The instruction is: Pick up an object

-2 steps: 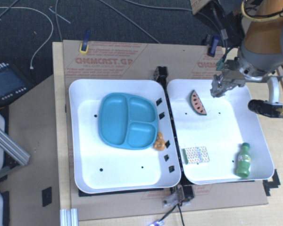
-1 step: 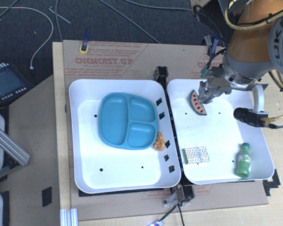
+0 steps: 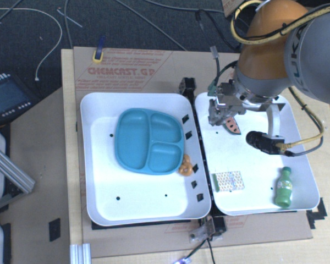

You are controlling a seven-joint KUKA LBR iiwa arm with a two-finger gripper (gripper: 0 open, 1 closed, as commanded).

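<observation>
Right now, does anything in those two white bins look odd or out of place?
Nothing looks spilled or broken. The green bottle lies on its side in the right bin, and a small orange thing sits wedged against the blue plate in the left bin.

The grey arm [image 3: 313,43] reaches in from the right, its orange band [image 3: 269,37] above the wrist, and the pincer [image 3: 223,117] points steeply downward.

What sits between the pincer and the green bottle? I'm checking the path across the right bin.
In the camera view, between the pincer and the green bottle lies bare white bin floor; the patterned packet sits left of that line.
</observation>
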